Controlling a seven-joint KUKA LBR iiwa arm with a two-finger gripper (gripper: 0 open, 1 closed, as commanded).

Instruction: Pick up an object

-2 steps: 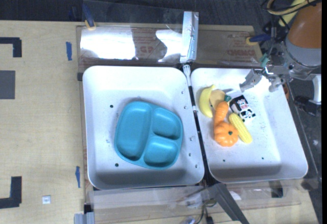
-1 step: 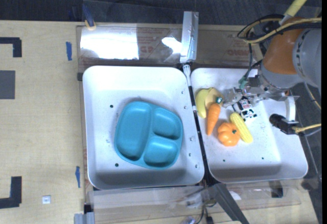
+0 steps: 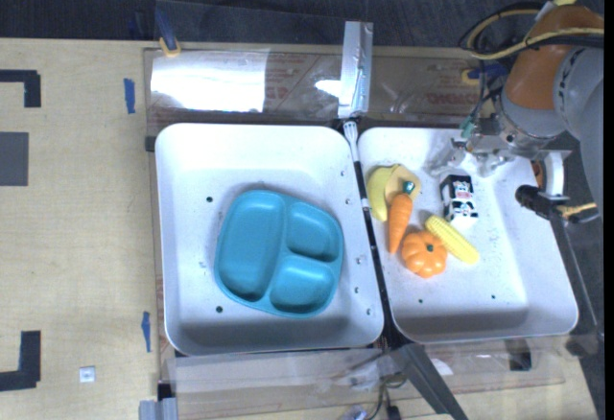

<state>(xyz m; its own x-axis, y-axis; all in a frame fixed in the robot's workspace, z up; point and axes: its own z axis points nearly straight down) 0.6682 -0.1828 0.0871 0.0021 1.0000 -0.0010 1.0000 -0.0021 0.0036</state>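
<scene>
— While the arm (image 3: 566,73) hangs over the far corner of the right bin (image 3: 508,308), what can you make out from where you stand?

— It comes in from about two o'clock, grey with the orange band (image 3: 537,82) showing, and the pincer (image 3: 487,151) sits near the bin's back edge, around one o'clock of the toys. I cannot tell how it stands; the metal there is a blur against the white.

— Is it carrying anything?

— Nothing I can see in it. The toys all lie on the bin floor. A small black-and-white cow figure (image 3: 460,197) stands just at seven o'clock of the pincer, close by but apart from it.

— And the rest?

— A banana (image 3: 382,185) lies by the divider, with an orange carrot (image 3: 399,221) touching it at five o'clock. A little pumpkin (image 3: 423,253) sits at the carrot's tip, and a yellow corn cob (image 3: 453,240) lies slanted against the pumpkin at two o'clock, just under the cow.

— What about the left bin (image 3: 182,217)?

— That one holds a blue divided plate (image 3: 278,250), three compartments, lying flat near the middle, a bit toward six o'clock. Both bins sit side by side on the wooden table (image 3: 67,245), with blue tape marks (image 3: 129,94) along the left bin's nine o'clock side
</scene>
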